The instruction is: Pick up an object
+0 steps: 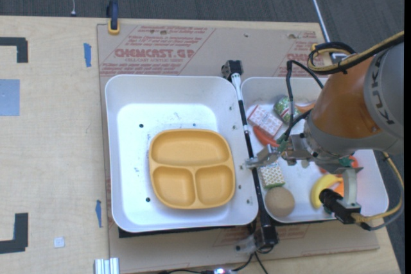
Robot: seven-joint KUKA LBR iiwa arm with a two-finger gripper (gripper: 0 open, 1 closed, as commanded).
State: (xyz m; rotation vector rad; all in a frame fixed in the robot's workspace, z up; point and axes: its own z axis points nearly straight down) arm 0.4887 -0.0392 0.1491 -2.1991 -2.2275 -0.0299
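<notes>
From where I stood, the gripper (264, 158) hung low over the left part of the right bin (379, 199), close to the wall it shares with the left bin (122, 151); whether its fingers were spread or closed I could not tell, since the wrist and its fittings hid them. Just below the gripper lay a small speckled card packet (272, 174), and touching that a round tan ball (280, 202), which looked the likeliest pick. I judged the ball light and firm but apt to roll, so best taken across its middle; the packet looked flat and thin, hard to get under. A yellow banana (323, 189) lay near the arm, probably stiff plastic and easily pinched across its curve. A red-and-white carton (264, 119) and a green object (283, 106) sat further back. The yellow divided plate (191, 168) rested in the left bin. On the board (154, 51) beneath, red printing read "CHEMCAST GP"; the carton's lettering was too small to read.
</notes>
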